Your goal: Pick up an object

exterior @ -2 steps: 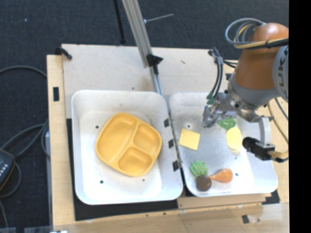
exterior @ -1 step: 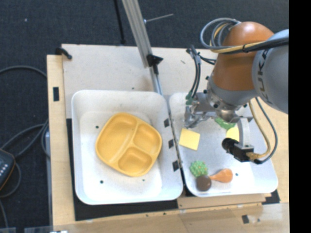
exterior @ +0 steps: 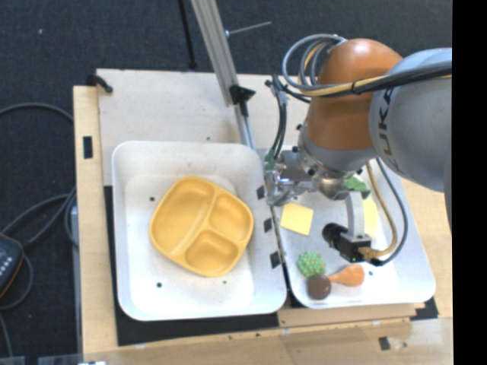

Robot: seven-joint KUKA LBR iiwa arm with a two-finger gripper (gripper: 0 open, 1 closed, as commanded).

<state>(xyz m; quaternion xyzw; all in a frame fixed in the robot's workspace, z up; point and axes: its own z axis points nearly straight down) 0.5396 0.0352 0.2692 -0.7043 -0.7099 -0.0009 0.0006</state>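
So the gripper (exterior: 289, 185) is tucked under that fat orange wrist, hanging over the left part of the right bin (exterior: 420, 278). Honestly I can't tell from this angle whether it's open or closed, or whether it's got anything in it; the wrist and cabling cover the business end. What matters most, I think, is the yellow square block (exterior: 297, 219). It lies flat on the bin floor just beside the gripper on the near side, toward the front of the bench, so it looks like the closest candidate by far. It's pretty much square, so there's no real long axis to line up with. Its edges are turned a bit against the bin wall, though, so I'd guess the wrist needs a little twist to close squarely across it. Being that flat, it might be a pain to get under.

Further toward the front from the block there's a knobbly green piece (exterior: 310, 263), maybe toy broccoli. A brown round thing (exterior: 318, 286) is touching or nearly touching its front side, and an orange drumstick-looking toy (exterior: 348, 276) lies right of those two with its long axis roughly left-right. Behind and to the right of the block, another green bit (exterior: 356, 182) peeks out from under the wrist. Way off left of the block, in the left bin (exterior: 129, 175), a yellow divided plate (exterior: 202, 225) lies well apart from the arm.
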